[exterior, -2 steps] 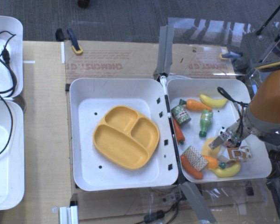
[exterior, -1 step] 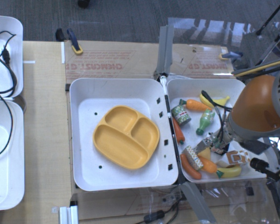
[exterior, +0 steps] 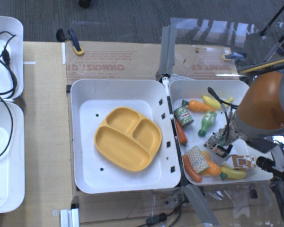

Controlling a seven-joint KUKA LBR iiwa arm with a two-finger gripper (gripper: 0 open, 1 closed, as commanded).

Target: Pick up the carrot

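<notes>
1. Gripper: sat low in the right bin, at the end of the grey arm with its orange band, which reached in from the right. Whether its fingers stood apart or closed could not be told; the tip was small and cluttered with wiring. Nothing was visibly held between the fingers.
2. Carrot: lay near the back of the right bin, orange, with its green end toward the left, just beside a yellow banana-like piece. It was apart from the gripper, which hung nearer the front of the bin.
3. Green bottle: lay tilted between the carrot and the gripper.
4. Green can: lay on its side just left of the bottle, near the bin's left wall.
5. Red chilli-like piece: lay along the left wall, below the can.
6. Front cluster: a patterned box, a red sausage-like piece, an orange piece and a second banana lay touching or close together. A small carton lay just right of them.
7. Left bin: bore a yellow divided plate with three compartments, roughly at its centre.
</notes>
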